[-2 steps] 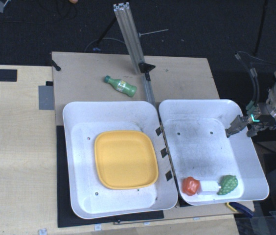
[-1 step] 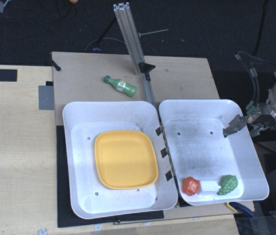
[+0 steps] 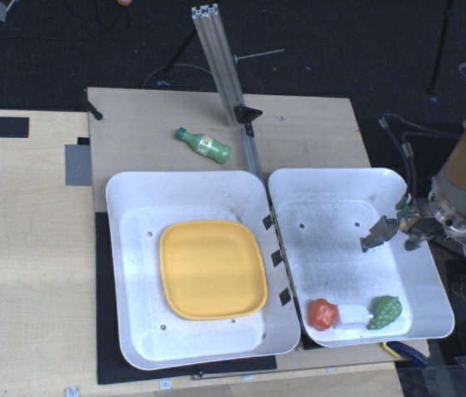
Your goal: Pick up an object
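In the right bin [image 3: 332, 190], near its front edge, lie a red tomato-like object [image 3: 322, 313], a small white piece [image 3: 352, 314] and a green bumpy object [image 3: 385, 311], side by side. My gripper [image 3: 397, 234] hangs over the right side of that bin, well behind those objects, with its two dark fingers spread apart and nothing between them. The arm's grey wrist and orange band show at the right edge.
A yellow plate [image 3: 212, 268] lies in the left bin [image 3: 134, 197]. A green bottle [image 3: 204, 145] lies on the bench behind the bins, beside a slanted aluminium post [image 3: 223, 56]. Black clips join the bins at their shared wall.
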Action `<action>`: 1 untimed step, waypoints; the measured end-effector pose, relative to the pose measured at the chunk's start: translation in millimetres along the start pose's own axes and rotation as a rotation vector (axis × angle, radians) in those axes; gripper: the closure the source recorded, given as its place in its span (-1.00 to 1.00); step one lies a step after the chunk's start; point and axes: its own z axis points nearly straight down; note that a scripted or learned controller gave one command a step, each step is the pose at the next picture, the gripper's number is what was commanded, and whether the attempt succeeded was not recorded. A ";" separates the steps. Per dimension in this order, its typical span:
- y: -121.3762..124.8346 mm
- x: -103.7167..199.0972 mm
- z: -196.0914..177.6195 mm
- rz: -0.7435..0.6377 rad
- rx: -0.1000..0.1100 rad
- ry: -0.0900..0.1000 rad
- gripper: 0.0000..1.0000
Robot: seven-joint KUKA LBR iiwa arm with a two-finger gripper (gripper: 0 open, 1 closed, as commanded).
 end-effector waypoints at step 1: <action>3.9 -7.4 57.5 0.001 0.001 0.000 -1.00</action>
